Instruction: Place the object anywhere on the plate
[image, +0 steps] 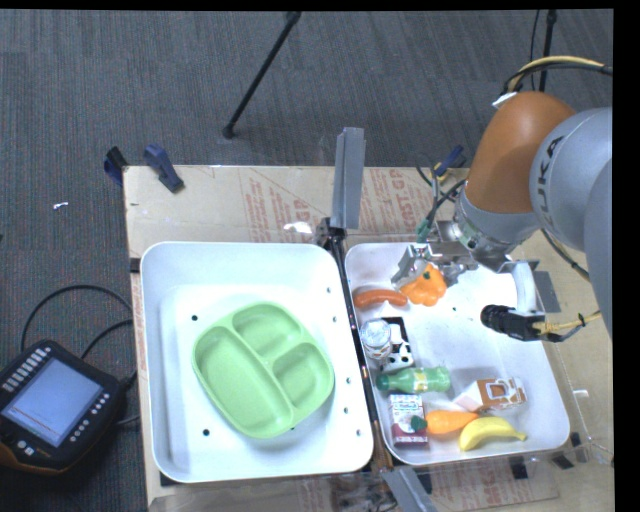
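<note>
My orange pepper-shaped toy (427, 287) sits at the far side of the right bin (520, 375), bright orange with a green stem on top, right under my gripper (428, 262), its fingers either side of the top. The plate (262, 368) is pale green with 3 compartments, lying flat and tilted diagonally in the left bin (170, 300)

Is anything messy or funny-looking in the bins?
Nothing looks spilled or broken. The green plate lies flat but turned at a slant in the left bin. In the right bin the toys lie jumbled: the green bottle is on its side, and the banana touches the carrot. The gripper is by the orange pepper.
</note>
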